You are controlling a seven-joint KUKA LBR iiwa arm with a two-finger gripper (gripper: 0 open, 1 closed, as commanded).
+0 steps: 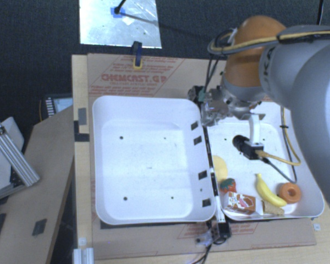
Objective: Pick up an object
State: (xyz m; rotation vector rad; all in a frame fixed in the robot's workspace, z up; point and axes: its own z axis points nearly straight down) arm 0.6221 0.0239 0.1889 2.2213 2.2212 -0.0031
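Over the far left corner of the right bin (239, 166), hard by the wall it shares with the left bin (148, 164), the jaws hung low at the end of the grey arm (297, 65), and from this slant I could not tell whether they were spread or pressed together. Nothing showed between them. The orange band sat just above the wrist, with the arm's bulk sweeping in from the right. Every pickable thing lay down at the near end of that right bin, well apart from the jaws. A yellow rounded piece (220, 166) sat against the dividing wall, and just nearer than it was a small red thing (227, 185). A red-and-white packet (241, 202) lay flat beside the near rim. To its right, a banana (265, 190) lay on its side, its stem end pointing away from the near rim. A tan piece (273, 208) rested just below the banana's lower end, and an orange ring-shaped piece (289, 192) sat just beside the banana, toward the right wall. Both bins rested on a cardboard sheet (135, 76) printed in red lettering, which lay on the bench (49, 202).
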